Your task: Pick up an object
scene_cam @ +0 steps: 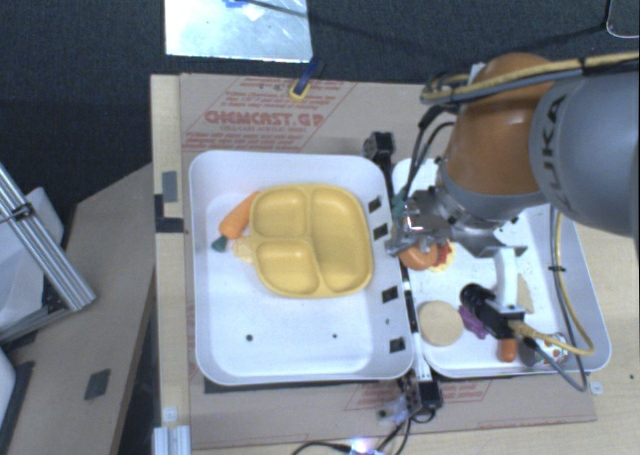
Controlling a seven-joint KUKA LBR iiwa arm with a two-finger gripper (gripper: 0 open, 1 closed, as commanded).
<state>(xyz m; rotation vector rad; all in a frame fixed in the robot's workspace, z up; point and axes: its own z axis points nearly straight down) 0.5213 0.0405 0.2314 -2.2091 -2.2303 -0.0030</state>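
My gripper (418,231) hangs low over the left side of the right bin (585,318), under the orange-banded wrist, which hides its tips. Directly beneath and just right of it lies an orange and red toy food piece (430,257), partly covered by the gripper. A round tan disc (440,324) rests near the front left of the same bin. A small orange piece (508,349) lies by the front wall. I see nothing held.
In the left bin (215,343), a yellow divided plate (305,240) sits with an orange carrot (236,217) against its left edge. The divider between the bins (392,243) runs just left of the gripper. A cardboard sheet (265,115) lies behind the bins.
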